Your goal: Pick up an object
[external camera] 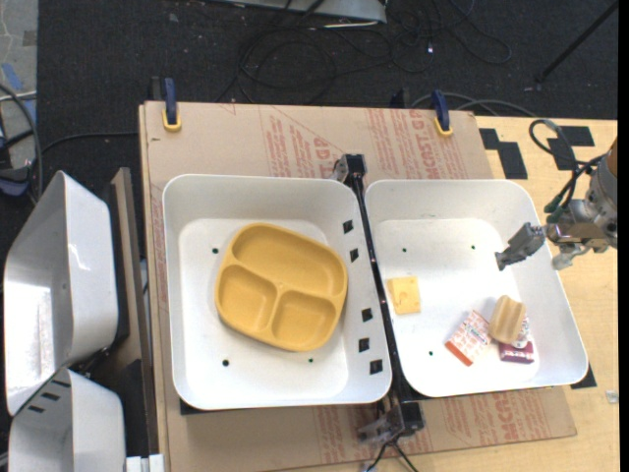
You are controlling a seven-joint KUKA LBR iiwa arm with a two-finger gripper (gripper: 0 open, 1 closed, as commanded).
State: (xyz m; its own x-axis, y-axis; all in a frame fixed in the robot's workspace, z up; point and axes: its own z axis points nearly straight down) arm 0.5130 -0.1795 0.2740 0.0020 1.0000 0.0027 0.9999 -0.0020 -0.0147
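Mustard-yellow divided tray (281, 286), white bins (187, 264), pale yellow square (404, 295), tan block (507, 319) — red-and-white packet (469, 337)

Right bin's (447, 200) far half lies open; yellow tray (281, 287) crowds left bin (187, 293).

Two white bins side by side. Left bin (187, 264): yellow divided tray (280, 285) near centre. Right bin (550, 362): yellow block (404, 295) by the left wall; tan piece (507, 318) and red-white packet (469, 337) (touching) toward the near right corner. Gripper (536, 246) above the right rim.
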